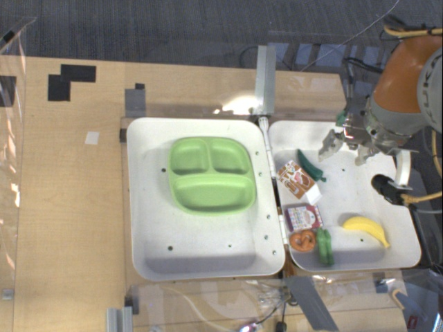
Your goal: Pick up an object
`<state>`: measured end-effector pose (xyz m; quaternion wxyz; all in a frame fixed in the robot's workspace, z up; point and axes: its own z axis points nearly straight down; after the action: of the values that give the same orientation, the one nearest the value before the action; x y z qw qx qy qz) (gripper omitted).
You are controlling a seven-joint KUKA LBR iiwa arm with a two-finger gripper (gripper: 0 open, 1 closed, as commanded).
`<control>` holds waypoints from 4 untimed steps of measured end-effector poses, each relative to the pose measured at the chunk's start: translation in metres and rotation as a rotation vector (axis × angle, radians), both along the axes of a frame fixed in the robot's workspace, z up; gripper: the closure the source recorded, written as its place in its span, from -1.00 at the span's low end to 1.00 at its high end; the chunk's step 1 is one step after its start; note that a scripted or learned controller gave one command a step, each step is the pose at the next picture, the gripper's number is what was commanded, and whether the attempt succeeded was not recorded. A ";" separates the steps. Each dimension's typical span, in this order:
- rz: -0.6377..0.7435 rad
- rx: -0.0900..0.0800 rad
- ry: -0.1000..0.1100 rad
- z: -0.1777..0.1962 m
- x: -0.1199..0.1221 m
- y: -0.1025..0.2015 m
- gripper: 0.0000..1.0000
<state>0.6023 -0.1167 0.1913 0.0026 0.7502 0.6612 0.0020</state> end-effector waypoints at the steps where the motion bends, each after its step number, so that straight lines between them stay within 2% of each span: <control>1: 0.001 -0.004 -0.040 -0.071 -0.014 0.026 -1.00; 2: -0.041 0.000 -0.042 -0.080 0.001 0.032 -1.00; 3: -0.041 -0.001 -0.044 -0.080 0.001 0.032 -1.00; 4: -0.045 0.004 -0.042 -0.081 0.021 0.022 -1.00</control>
<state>0.6236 -0.0942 0.1106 0.0148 0.7648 0.6439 0.0189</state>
